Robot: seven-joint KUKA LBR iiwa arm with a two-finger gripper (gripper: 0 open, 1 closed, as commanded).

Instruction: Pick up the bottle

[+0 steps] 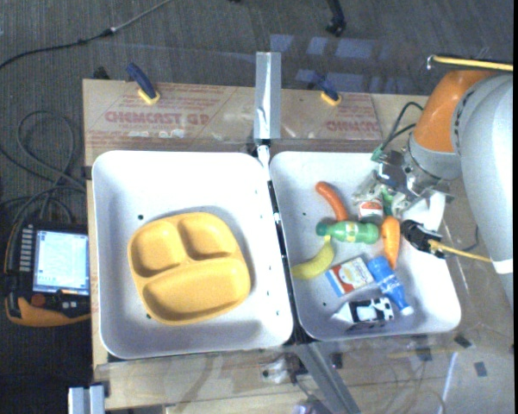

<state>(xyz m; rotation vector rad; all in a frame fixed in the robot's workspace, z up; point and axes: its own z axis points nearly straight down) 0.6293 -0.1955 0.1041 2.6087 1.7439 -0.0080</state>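
Green bottle (pixel 349 230) with a yellow cap lies on its side in the middle of my right bin (pixel 448 304), between a sausage (pixel 332 199) and a carrot (pixel 390 240), just above a banana (pixel 314 264). My jaws (pixel 388 190) hover beside it at the bin's upper right; I cannot tell their opening. A yellow divided tray (pixel 190 266) sits in the left bin (pixel 112 188).

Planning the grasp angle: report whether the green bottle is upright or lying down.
Lying down. The green bottle rests on its side in the right bin, long axis across the view, between a hot dog and a banana.
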